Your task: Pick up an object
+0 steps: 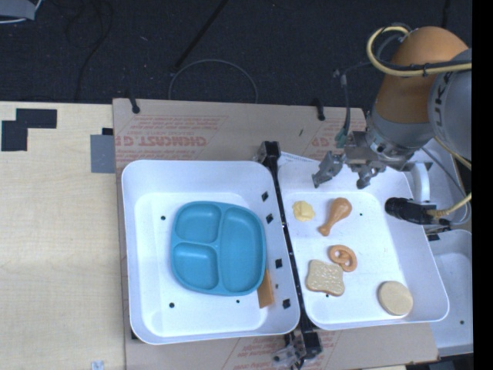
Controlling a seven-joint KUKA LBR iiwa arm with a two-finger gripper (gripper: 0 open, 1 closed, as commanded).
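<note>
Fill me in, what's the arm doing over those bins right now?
The gripper hangs open over the far edge of the right bin, holding nothing. Below it lie a toy drumstick, a yellow lump, a pretzel, a bread slice and a round cracker. The left bin holds a blue divided plate.

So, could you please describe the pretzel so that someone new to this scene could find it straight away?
Look in the right-hand white bin, the one without the blue divided plate. Near its middle, just below the drumstick and above the slice of toast, lies the pretzel. It is the only orange-brown piece twisted into loops with holes.
</note>
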